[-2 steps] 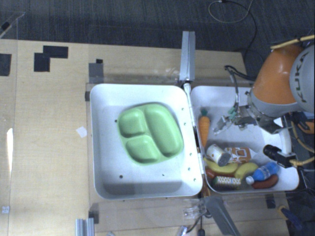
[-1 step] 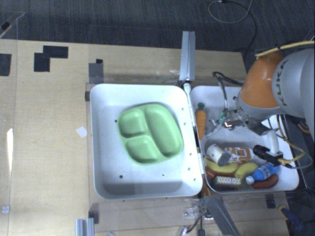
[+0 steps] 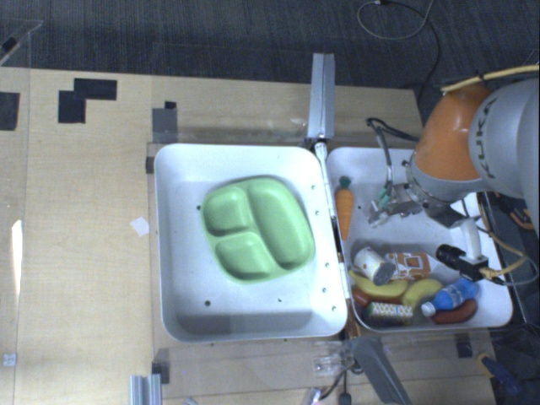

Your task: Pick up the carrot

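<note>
Likely light, stiff and smooth, the carrot (image 3: 344, 212) lies along the right bin's left wall; grip it mid-body; gripper (image 3: 381, 206) state unclear.

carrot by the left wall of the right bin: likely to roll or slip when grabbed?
The carrot looks like a smooth, tapered toy, so probably stiff and light. Its round body may roll sideways if pinched off-centre. It lies along the right bin's left wall, which likely limits finger room for the end effector.

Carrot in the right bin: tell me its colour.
Orange, with a small green top; the carrot lies along the bin's left wall in the camera view.
</note>
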`<move>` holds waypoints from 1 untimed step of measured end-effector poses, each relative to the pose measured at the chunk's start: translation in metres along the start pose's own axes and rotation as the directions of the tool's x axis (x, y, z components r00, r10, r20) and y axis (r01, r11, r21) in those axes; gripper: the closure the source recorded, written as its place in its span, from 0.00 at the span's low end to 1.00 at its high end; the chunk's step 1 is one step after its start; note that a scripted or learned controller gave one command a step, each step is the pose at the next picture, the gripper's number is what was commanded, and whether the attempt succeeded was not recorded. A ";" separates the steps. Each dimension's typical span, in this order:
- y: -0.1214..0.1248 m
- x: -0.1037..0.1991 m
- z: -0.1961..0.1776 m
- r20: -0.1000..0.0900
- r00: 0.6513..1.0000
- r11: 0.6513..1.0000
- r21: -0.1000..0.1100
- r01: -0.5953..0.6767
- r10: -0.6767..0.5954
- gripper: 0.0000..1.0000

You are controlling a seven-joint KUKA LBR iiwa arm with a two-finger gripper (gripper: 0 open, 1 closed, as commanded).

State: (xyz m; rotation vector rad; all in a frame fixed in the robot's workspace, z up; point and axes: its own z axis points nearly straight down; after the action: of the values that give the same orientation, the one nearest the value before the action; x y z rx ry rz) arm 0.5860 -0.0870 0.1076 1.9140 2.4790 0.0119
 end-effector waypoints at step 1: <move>-0.058 -0.040 -0.083 0.001 0.998 0.998 0.006 -0.056 0.056 1.00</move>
State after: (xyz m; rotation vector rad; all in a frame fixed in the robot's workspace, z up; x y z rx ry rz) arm 0.5385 -0.1401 0.1900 1.9848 2.4272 0.0048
